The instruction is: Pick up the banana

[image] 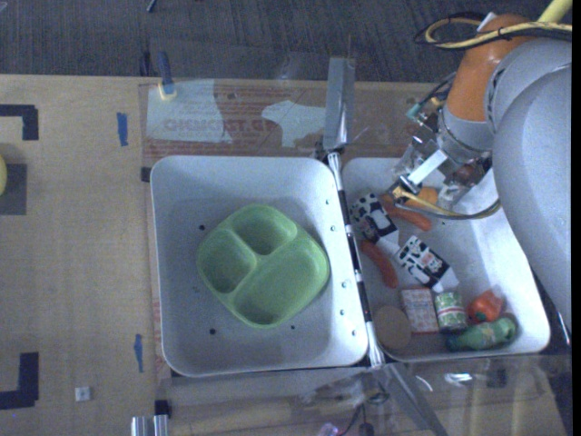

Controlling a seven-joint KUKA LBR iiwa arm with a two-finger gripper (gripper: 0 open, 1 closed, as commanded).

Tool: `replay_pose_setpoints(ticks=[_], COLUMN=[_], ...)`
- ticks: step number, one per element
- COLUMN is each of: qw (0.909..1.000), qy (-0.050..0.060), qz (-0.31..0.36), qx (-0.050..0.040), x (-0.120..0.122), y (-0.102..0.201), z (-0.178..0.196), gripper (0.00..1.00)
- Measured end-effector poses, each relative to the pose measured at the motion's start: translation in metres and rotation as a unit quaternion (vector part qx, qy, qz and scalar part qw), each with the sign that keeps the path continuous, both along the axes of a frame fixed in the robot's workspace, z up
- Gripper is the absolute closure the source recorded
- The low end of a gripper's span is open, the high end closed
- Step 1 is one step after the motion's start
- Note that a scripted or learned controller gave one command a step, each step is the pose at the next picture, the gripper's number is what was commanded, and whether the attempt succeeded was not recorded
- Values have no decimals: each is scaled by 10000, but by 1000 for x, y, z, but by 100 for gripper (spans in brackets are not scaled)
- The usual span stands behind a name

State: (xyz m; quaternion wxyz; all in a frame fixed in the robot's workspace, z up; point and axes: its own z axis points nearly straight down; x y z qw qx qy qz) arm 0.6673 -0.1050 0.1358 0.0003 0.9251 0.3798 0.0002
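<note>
1. Starting at the near rim of the right bin [529,275], a dark green thing [481,334] lies along the wall, with a small can [449,310] and a red-orange piece [487,304] just behind it.
2. Left of the can sit a pinkish box [419,307] and a round brown disc [393,327], close to the divider between the bins.
3. Further back, a black-and-white patched block [422,260] lies mid-bin, beside a long orange piece [379,262] that runs slantwise.
4. The left bin [163,243] holds a green divided plate [263,263], lying flat near its middle.
5. At the far end of the right bin, the gripper [419,187] hangs low over a second orange piece [413,216] and a second patched block [368,212]. Whether the claw is open or closed, or has hold of anything, cannot be told.
6. The grey arm [540,153] comes in from the right, its orange band [472,80] above the wrist.
7. A yellow thing [3,175] lies on the bench at the far left edge, well apart from both bins; it is cut off, so whether it is the banana cannot be told.
</note>
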Motion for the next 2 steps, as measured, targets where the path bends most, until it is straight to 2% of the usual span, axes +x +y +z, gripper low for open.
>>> replay_pose_setpoints(ticks=[1,2], qw=[9958,9960], qy=[20,9], qz=[-913,-891], qx=[6,6], x=[-40,-38], y=[-34,-33], z=[-51,-39], gripper=[0,100])
